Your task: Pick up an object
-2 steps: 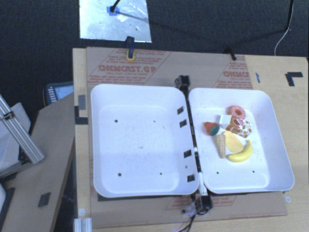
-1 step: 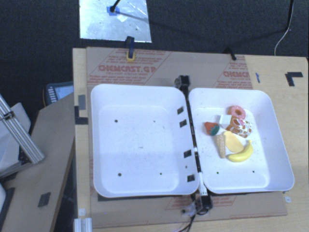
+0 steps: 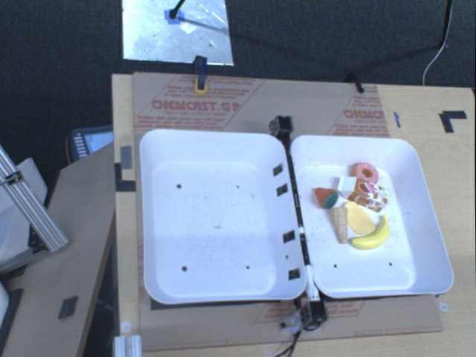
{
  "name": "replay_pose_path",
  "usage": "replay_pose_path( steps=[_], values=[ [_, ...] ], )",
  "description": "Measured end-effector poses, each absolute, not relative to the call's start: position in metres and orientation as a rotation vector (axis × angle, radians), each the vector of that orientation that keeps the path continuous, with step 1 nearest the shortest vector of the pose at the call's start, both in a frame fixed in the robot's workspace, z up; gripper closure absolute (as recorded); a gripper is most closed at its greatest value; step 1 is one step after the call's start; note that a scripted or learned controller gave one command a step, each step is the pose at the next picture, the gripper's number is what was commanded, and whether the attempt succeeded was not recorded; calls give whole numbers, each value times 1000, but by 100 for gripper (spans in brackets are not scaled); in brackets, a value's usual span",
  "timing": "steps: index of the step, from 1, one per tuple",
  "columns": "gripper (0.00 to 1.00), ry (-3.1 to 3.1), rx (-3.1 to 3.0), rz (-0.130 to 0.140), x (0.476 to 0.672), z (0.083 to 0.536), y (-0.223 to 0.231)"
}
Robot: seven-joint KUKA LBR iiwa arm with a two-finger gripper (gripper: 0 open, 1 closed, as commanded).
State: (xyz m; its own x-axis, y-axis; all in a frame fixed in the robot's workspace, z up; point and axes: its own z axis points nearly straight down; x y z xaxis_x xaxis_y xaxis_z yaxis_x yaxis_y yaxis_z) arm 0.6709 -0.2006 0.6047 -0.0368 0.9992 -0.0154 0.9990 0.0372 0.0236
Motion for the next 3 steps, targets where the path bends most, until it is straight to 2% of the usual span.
replay_pose_path(
  steps=[1, 2, 3],
  values=[
    [100, 2244, 2150, 13, 671, 617, -199],
    [0, 2246, 2150, 11, 671, 617, -199],
    [100, 2248, 2140, 14, 671, 629, -198]
  ],
)
